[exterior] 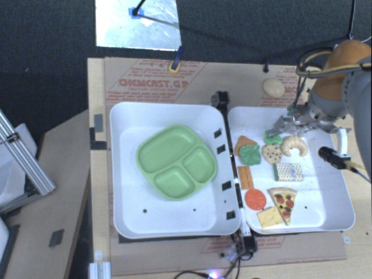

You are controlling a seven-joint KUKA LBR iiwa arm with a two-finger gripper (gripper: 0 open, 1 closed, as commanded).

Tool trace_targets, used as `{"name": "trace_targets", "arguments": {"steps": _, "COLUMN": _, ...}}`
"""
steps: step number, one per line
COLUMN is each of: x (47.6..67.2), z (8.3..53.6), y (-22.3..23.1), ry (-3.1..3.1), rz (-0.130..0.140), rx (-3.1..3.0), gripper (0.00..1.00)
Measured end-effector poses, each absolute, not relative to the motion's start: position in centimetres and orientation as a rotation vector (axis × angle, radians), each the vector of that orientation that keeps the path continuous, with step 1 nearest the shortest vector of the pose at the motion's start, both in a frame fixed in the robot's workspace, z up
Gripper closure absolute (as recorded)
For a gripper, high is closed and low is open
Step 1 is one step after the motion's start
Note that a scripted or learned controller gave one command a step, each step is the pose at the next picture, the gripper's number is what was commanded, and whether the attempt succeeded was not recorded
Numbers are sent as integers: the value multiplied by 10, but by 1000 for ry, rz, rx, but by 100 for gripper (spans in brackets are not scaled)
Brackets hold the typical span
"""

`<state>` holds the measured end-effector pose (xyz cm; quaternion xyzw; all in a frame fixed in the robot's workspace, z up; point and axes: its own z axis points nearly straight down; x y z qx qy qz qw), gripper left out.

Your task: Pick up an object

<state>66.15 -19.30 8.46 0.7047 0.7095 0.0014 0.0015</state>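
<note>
Cheese wedge [269,217] rests at right bin's [347,208] near edge; gripper [283,124] hovers low over far-edge green piece [273,136], apparently touching, nothing lifted; finger state cannot be told

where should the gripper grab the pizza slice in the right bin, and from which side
Come straight down on the pizza slice and pinch across its two long straight edges near the wide crust end. It lies flat with its tip pointing toward the near rim of the right bin. The yellow cheese square sits close on one side, so keep that finger high on the slice, by the crust.
</note>
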Motion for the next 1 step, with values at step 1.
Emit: {"name": "trace_targets", "arguments": {"steps": 1, "x": 664, "z": 100, "y": -194, "ry": 2225, "rz": 8, "rx": 2204, "gripper": 100}}
